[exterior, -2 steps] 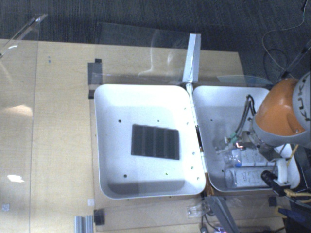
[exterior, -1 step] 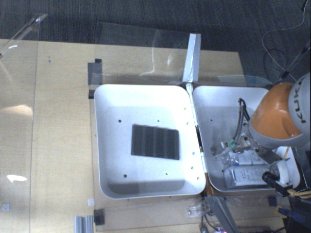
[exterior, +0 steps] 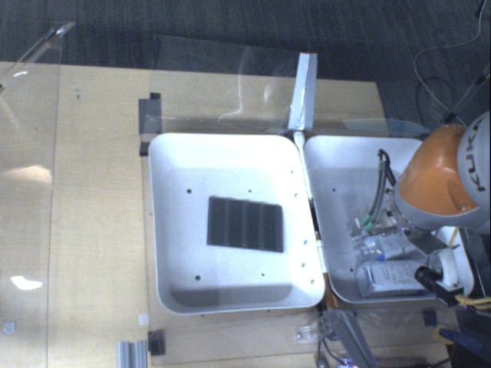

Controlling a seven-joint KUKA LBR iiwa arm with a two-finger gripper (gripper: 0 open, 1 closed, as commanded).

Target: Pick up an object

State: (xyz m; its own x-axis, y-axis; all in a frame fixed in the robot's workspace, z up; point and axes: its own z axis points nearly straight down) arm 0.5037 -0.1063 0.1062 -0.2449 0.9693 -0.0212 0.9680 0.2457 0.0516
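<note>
My gripper [exterior: 374, 236] hangs low in the right bin [exterior: 337, 175], under the grey arm with its orange band [exterior: 437, 179]. Right beneath and beside it lies a clear, glassy object [exterior: 383, 246]; whether it sits between the fingers is hidden by the wrist. Just in front of that, near the bin's front wall, lies a grey-silver oblong pack [exterior: 390, 277]. In the left bin [exterior: 176, 175] a dark ribbed rectangular slab [exterior: 245, 225] lies flat near the middle.
The two bins meet at a shared rim [exterior: 311, 213]. A clear plastic sheet and a grey upright strip [exterior: 304, 90] stand behind them. Wooden bench top [exterior: 77, 205] stretches to the left.
</note>
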